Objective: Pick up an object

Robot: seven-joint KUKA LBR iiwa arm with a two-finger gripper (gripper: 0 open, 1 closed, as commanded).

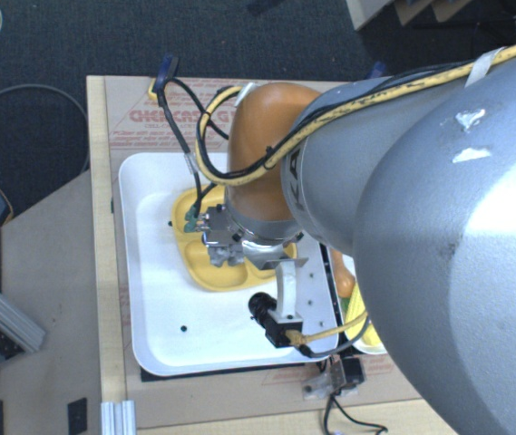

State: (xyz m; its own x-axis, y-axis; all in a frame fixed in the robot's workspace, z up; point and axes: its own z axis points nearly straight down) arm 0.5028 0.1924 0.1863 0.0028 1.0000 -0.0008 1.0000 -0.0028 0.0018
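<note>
Reaching in from the right, the grey arm [421, 234] covers much of the picture, and its orange band [262, 148] stands over the left white bin [149, 270]. Below the band the wrist hardware [230, 234] points down into this bin. The fingers themselves are hidden under the wrist, so I cannot tell how far they are open or whether they have hold of anything.

A yellow object [205, 270], flat and rounded, lies on the floor of the left bin directly under the wrist. Its left and lower parts show from under the hardware; the rest is covered. If the fingers touch it or not, the view does not show. Yellow and black cables [185, 130] run from the upper edge of the bin down to the wrist and cross above the yellow object. A white bracket with a black part [285, 311] hangs on the lower side of the wrist.

To the right, in a narrow gap beside the arm, an orange thing [344, 284] and a yellow-green thing [357, 320] are in the right bin, mostly hidden.

The left part and the lower part of the left bin are bare white, with two small dark specks [183, 328]. The bins rest on a brown cardboard sheet [112, 134] on the worktop.
</note>
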